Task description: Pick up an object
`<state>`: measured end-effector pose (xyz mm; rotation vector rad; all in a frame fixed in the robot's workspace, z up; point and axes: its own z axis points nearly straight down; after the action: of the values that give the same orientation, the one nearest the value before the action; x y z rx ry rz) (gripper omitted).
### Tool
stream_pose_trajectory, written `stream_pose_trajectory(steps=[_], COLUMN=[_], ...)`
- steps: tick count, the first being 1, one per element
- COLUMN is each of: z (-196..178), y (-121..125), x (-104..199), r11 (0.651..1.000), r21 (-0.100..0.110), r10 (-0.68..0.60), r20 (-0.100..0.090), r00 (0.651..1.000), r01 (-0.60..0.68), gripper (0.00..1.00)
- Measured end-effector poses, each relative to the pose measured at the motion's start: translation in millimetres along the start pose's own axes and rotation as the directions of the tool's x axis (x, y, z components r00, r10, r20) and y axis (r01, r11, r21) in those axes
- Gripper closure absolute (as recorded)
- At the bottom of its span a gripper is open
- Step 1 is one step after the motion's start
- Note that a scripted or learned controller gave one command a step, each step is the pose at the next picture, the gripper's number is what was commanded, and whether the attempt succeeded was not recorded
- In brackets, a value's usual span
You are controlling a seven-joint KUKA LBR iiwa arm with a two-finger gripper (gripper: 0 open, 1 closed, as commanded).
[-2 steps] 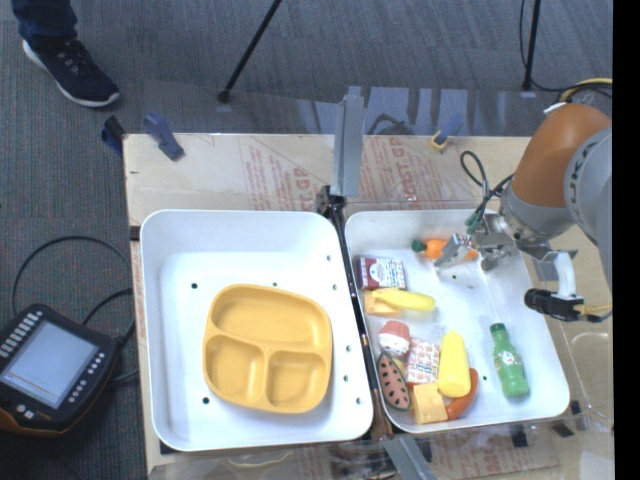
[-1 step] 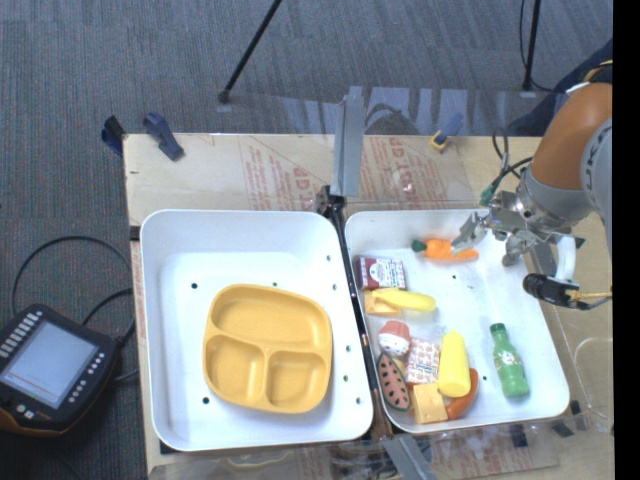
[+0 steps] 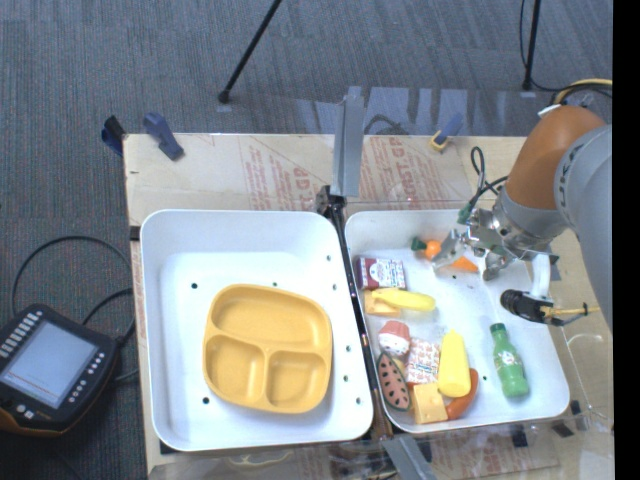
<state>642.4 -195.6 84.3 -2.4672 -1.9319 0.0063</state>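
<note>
At the near edge of the right-hand shallow white bin (image 3: 548,373), a pale yellow cheese-like wedge (image 3: 430,405) is seen beside an orange-red rounded piece (image 3: 462,405), with a toy watermelon slice (image 3: 393,382) just to their left. A little farther back, a yellow corn-shaped piece (image 3: 453,362) is flanked by a red-and-white patterned packet (image 3: 422,359) and, well to its right, a green plastic bottle (image 3: 508,361) lying on the bin floor. A red-and-white rounded toy (image 3: 394,336) is found just behind the packet. Farther still, a yellow banana-shaped toy (image 3: 404,299) is laid across the bin beside a small maroon carton (image 3: 382,271).

The left-hand shallow white bin (image 3: 180,238) is occupied by a yellow plastic tray with three compartments (image 3: 268,348).

Toward the far side of the right bin, the two-finger gripper (image 3: 478,255) is lowered over a flat orange piece (image 3: 464,265), which lies just beside or under it; contact cannot be made out, and whether the gripper is open or closed cannot be told. A small orange toy carrot with a green top (image 3: 428,247) is seen near it, to the left. The grey arm with its orange band (image 3: 556,158) is extended in from the right.

Beyond the bins, the bare plywood bench top (image 3: 250,173) is visible.
</note>
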Motion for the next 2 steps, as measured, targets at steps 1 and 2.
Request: stream_pose_trajectory(steps=[1,2], z=[-12,-113], y=[1,-2], x=[-1,17], r11=[1.0,0.938], r21=[-0.003,-0.012], r10=[0.0,0.347], r20=[0.0,-0.003], r00=[1.0,0.938], r01=[0.0,-0.347], gripper=[1.0,1.0])
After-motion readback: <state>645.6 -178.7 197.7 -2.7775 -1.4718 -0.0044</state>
